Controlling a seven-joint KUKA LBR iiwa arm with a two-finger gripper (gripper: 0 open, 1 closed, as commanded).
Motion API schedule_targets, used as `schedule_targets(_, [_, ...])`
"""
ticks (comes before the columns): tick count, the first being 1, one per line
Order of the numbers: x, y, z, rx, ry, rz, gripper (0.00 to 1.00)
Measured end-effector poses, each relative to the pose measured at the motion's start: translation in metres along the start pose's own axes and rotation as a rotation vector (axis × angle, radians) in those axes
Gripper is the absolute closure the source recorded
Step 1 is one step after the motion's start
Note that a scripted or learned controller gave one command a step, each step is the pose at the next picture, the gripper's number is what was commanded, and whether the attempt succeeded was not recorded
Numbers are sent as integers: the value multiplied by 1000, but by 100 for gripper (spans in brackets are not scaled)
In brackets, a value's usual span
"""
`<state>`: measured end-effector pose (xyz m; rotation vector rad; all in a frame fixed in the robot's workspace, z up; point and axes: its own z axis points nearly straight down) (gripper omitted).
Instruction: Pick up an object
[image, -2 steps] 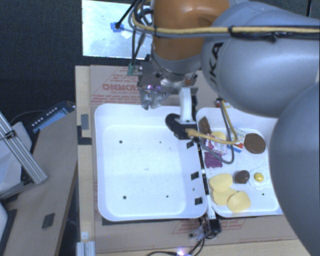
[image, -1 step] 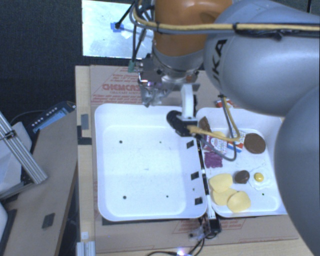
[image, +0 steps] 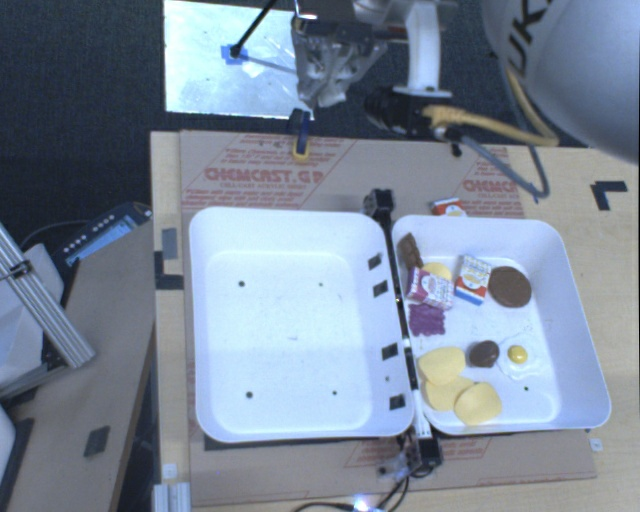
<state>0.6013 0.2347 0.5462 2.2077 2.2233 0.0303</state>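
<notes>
We see the end effector (image: 322, 88) high at the frame's top, well apart from the right bin (image: 575, 300); we cannot tell its state. The toy food, fried egg (image: 517, 356) included, lies unpicked, so the pick remains.

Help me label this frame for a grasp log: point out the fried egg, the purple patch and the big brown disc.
fried egg (image: 517, 354), camera view, on its yolk.
purple patch (image: 427, 319), camera view, at its middle.
big brown disc (image: 510, 286), camera view, at its centre.
</notes>
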Motion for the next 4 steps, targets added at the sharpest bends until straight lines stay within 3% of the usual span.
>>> schedule_targets(1, [-2,-33,194,36,-13,7,100])
schedule_targets(2, [-2,-30,174,17,-5,4,100])
schedule_targets(3, [-2,-29,163,16,-5,0,100])
schedule_targets(4, [0,-71,-2,1,2,0,100])
